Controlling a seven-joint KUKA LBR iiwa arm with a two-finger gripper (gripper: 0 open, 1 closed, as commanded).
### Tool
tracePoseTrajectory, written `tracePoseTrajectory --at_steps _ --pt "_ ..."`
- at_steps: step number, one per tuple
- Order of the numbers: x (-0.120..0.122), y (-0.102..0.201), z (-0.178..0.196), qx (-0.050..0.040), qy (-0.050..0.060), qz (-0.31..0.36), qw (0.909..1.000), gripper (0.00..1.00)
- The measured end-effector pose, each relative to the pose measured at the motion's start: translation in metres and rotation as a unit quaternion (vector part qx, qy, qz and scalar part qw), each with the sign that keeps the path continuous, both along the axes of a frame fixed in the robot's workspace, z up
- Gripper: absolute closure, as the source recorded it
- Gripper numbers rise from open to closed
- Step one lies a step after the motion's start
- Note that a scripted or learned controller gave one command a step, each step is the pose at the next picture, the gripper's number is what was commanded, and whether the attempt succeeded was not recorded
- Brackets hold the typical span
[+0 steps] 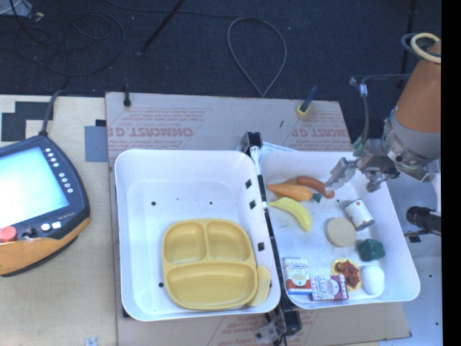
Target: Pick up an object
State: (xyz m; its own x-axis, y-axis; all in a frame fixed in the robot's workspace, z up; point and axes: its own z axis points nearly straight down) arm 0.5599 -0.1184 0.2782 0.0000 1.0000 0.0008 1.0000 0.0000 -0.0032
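The right bin [403, 265] holds several toy foods: an orange carrot [289, 191], a sausage [315, 184], a yellow banana [294, 211], a white can [358, 213], a tan round disc [341, 231], a green piece [372, 249], a white egg [372, 280], a pizza slice [346, 272] and two small cartons [296, 272]. My gripper [356, 176] hangs over the bin's back right part, above and to the right of the sausage. Its fingers [338, 174] are spread apart and open, with nothing between them.
The left bin [144, 193] carries a yellow divided tray [209, 262]. A teach pendant [36, 200] lies on the bench at far left. Cables trail over the dark floor behind the cardboard sheet [187, 125]. A black clamp [252, 141] sits where the bins meet.
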Motion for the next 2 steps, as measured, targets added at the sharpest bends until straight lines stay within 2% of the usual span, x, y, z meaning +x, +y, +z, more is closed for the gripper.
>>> tracePoseTrajectory --at_steps 1,2 --pt "0.050 0.004 -0.097 0.0001 0.001 0.001 1.0000 0.00" --pt "0.052 -0.013 -0.190 -0.0003 -0.001 -0.001 1.0000 0.00"
